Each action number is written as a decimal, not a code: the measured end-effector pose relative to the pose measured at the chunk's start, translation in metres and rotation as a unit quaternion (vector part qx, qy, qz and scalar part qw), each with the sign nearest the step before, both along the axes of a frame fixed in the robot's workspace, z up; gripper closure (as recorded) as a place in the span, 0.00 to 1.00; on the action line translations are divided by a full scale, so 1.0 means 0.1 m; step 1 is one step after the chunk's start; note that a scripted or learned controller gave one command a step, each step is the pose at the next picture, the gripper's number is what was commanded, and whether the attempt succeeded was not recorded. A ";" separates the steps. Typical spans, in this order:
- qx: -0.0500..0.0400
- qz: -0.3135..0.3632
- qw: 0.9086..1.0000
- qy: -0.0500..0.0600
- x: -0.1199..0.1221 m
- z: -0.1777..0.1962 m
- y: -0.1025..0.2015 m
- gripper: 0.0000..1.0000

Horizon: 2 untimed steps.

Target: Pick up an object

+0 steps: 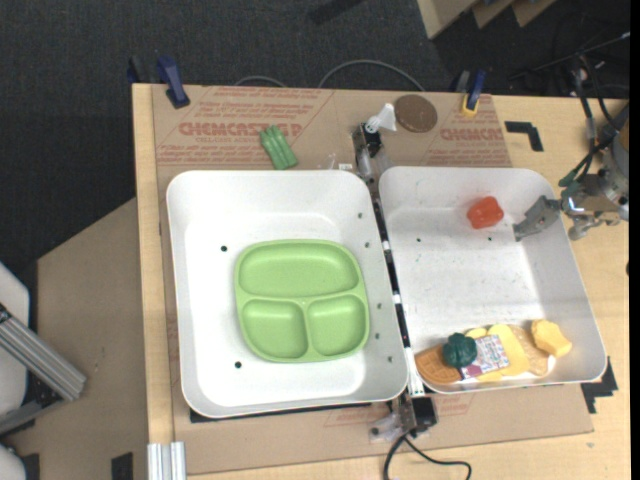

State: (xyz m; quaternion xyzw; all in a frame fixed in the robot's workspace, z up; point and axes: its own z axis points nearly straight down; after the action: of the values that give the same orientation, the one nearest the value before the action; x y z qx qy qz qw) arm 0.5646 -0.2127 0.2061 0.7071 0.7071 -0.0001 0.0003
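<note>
My tool [535,220] hangs at the right rim of the right bin [470,298]. Whether it is released or clenched, I cannot tell; nothing shows between its tips. The red object [485,212] lies just beyond my tip, further into the bin towards the far wall, near but apart. It looks blocky, with no clear long axis. The heap with the yellow piece [550,337] and the dark green thing [460,349] sits well off, at the near wall. I judge red the nearest target.
</note>
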 end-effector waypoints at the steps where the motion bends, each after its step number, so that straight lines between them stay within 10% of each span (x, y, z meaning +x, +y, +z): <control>1: 0.000 0.004 1.000 -0.003 0.84 -0.59 0.54 0.00; 2: -0.001 0.001 1.000 -0.001 1.02 -1.25 0.41 0.00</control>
State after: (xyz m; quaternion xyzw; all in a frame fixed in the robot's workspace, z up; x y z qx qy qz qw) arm 0.6669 -0.1721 0.0813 0.7066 0.7076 -0.0001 0.0011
